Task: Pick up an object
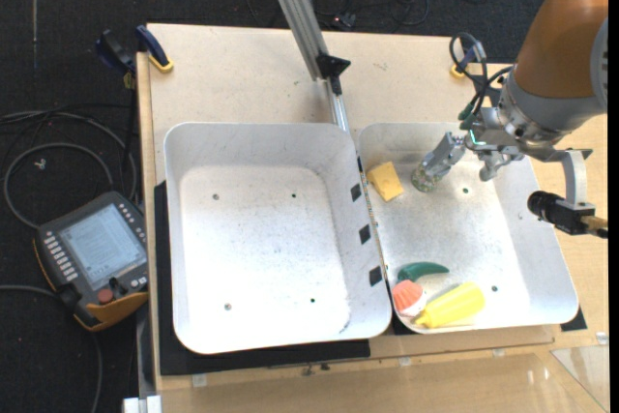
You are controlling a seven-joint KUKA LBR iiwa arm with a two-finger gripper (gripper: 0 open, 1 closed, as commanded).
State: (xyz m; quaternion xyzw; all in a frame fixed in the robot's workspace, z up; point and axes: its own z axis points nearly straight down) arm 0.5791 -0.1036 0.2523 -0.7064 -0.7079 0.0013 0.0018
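On a pale wooden bench above a dark carpet, we see two shallow white bins. The gripper hangs low in the right bin, reaching in from the arm; whether it is open or closed we cannot tell. Just beside it to the left lies a yellow sponge. Near the front rim sit a yellow block, a green piece and a red-and-white piece, close together. The left bin adjoins.
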